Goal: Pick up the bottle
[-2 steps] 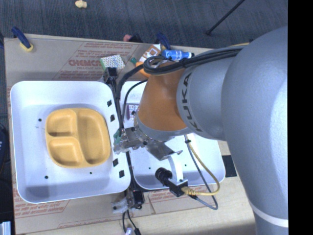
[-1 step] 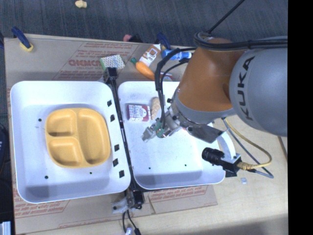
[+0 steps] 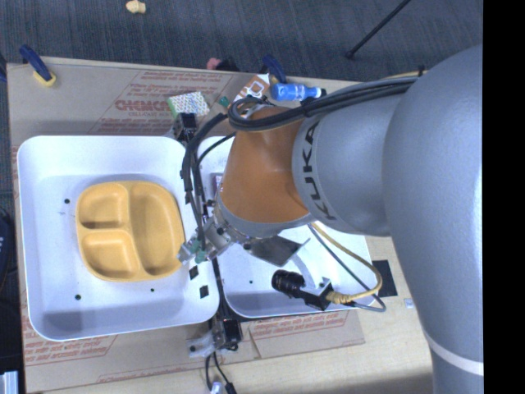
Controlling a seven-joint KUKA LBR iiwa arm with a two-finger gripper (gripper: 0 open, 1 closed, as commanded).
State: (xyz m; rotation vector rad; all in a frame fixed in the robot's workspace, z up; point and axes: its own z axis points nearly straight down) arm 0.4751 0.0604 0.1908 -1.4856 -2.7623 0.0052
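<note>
The right bin (image 3: pixel 246 306) is largely covered from above by the arm (image 3: pixel 344 171), whose orange band and grey body are set over most of its floor, so that open floor is seen at the near edge alone. Black cables (image 3: pixel 190 162) are looped along the wall between the two bins, and that passage is narrowed by them. In the left bin (image 3: pixel 37 220), the middle is taken up by a yellow divided tray (image 3: pixel 130 230), while free white floor is left around it along the walls.
</note>
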